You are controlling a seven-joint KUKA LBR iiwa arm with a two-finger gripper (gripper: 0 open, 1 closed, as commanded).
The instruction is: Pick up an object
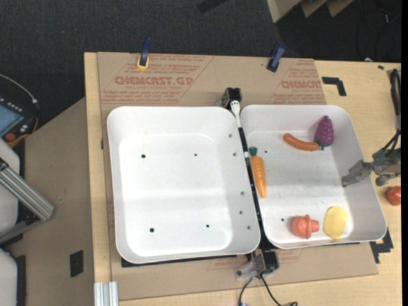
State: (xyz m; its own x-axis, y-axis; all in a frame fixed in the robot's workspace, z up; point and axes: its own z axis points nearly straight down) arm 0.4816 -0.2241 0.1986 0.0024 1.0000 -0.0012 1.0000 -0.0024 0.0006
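Observation:
The right white bin (357, 123) holds several toy foods. An orange carrot (257, 176) lies along its left wall. At the back, an orange sausage (301, 143) lies next to a purple bunch of grapes (324, 131). A red piece (304, 225) and a yellow lemon (335, 222) sit at the front. My gripper (362, 170) reaches in over the bin's right rim, low and grey. It hangs apart from all the toys, above bare bin floor, with nothing seen in it.
The left white bin (127, 171) adjoins the right one along a black divider (245, 164). A small red-orange thing (393, 196) shows outside the right bin's rim. Blue clamps (276, 57) hold the cardboard base at the back.

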